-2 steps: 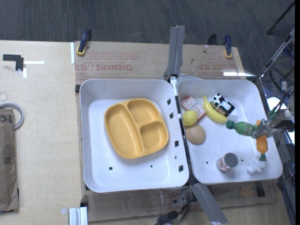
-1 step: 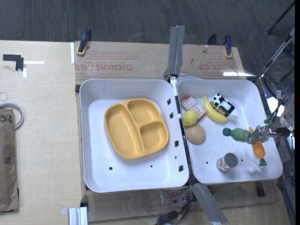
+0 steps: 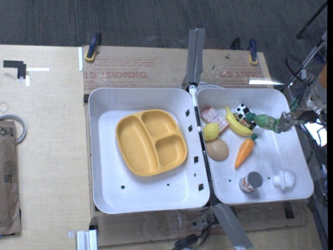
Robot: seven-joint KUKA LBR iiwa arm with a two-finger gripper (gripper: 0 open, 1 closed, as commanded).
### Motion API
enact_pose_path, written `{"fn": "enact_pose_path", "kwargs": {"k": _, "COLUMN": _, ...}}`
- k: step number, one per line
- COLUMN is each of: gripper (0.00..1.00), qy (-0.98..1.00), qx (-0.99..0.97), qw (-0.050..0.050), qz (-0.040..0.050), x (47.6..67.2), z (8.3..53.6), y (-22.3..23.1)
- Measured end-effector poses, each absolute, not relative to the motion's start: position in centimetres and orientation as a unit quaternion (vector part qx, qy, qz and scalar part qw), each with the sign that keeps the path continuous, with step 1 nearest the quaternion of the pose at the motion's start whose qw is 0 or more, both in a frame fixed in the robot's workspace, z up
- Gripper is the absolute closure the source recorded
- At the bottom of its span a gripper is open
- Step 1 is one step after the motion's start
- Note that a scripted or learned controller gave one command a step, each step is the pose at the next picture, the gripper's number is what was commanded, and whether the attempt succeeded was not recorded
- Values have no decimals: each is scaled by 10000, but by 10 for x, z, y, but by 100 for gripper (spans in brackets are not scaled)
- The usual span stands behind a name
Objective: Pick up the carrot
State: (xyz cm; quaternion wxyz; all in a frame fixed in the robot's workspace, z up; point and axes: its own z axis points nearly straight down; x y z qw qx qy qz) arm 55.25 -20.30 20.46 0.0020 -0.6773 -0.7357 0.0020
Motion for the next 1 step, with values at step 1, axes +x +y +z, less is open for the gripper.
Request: {"fn": "enact_pose_path", "kwargs": {"k": 1, "gripper": 0, "qy": -7356, "qx": -6774, "qw": 21, "qz": 21, "x": 552, "z": 205, "y": -203}}
